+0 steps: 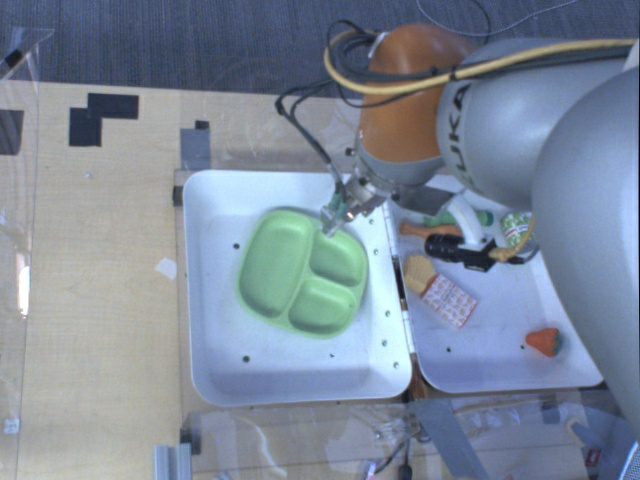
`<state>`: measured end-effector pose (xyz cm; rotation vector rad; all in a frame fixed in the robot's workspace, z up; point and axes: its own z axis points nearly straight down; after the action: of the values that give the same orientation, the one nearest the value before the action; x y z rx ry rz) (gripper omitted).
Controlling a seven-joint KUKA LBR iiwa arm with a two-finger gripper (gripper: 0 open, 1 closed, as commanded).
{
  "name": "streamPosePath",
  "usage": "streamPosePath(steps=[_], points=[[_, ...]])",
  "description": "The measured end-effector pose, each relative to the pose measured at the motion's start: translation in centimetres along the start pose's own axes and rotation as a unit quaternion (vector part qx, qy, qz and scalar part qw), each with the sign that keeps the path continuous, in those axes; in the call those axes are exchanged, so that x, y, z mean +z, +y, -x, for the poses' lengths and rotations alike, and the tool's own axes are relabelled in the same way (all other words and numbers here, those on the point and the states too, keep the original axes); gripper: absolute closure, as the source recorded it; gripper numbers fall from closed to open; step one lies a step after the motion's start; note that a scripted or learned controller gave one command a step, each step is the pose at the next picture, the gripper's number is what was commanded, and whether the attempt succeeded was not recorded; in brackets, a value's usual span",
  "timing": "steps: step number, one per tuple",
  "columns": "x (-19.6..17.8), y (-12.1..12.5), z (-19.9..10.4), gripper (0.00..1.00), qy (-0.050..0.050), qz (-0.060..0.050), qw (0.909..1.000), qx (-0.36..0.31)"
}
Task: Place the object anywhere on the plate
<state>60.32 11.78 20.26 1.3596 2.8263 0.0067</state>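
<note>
The green plate (300, 273), divided into 3 compartments, is set in the left bin (215, 298); the gripper (338, 215) is poised at the plate's far right rim; whether the claw is spread or pressed together cannot be told. In the right bin (500, 368), 4 things are laid: an orange piece (417, 229), a yellow block (420, 273), a red-and-white checked packet (450, 301) and a red piece (543, 342); which is meant for the plate cannot be told; all are separated from it by the bins' walls.
</note>
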Motion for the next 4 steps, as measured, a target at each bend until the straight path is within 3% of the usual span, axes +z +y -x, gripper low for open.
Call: streamPosePath(steps=[1, 2, 3, 4], points=[[-1.7, -1.4, 3.9, 1.00, 0.000, -0.002, 0.9599, 0.280], [0.0, -5.9, 0.1, 1.00, 0.000, -0.004, 0.8493, 0.528], [1.8, -3.4, -0.5, 1.00, 0.000, -0.003, 0.9146, 0.404], [-0.5, -5.7, 0.1, 1.00, 0.000, -0.003, 0.8800, 0.475]])
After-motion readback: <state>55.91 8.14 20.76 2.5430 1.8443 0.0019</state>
